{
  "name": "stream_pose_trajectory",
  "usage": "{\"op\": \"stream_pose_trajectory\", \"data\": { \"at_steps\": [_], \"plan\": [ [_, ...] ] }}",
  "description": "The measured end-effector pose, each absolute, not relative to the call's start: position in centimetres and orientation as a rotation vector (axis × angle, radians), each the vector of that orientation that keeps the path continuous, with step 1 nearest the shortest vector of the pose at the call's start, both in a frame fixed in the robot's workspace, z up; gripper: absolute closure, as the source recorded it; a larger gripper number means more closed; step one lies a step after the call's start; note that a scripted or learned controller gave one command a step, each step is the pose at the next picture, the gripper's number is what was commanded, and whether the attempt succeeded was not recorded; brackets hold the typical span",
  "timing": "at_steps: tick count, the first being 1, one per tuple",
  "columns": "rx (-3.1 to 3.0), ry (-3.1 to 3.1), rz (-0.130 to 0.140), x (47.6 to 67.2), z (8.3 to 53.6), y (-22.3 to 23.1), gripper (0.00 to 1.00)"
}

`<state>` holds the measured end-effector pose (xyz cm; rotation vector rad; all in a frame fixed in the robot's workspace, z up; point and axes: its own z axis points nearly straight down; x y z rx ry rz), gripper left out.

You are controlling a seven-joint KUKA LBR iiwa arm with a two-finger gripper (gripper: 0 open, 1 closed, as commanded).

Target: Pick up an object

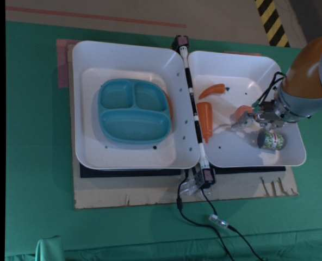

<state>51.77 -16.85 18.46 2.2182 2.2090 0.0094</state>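
Looking down on the counter (36, 145), I found the pincer (247, 122) low in the right bin (291, 157), beside a small orange piece (241, 112) near the bin's middle. I could not tell how the pincer stood, or whether that piece sat in it; cables and the wrist crowded the spot. The piece was half covered, so I could not name it. A carrot (205, 120) lay by the bin's left wall, a chili pepper (212, 91) above it, and a small can (271, 140) just below the wrist. I judged the carrot a light, stiff, smooth toy, best pinched across its thick middle. The can would likely roll. The left bin (79, 145) held a blue divided plate (132, 112).
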Motion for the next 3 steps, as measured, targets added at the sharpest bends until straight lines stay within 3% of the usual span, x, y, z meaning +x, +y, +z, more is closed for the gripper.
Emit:
{"op": "stream_pose_trajectory", "data": {
  "at_steps": [1,2,3],
  "plan": [
    [2.221,2.214,0.004,57.1,20.2,-13.8,0.00],
    [2.220,2.206,0.006,57.2,21.5,-14.0,1.00],
    [2.222,2.214,0.003,56.5,36.0,-7.8,1.00]
  ]
}}
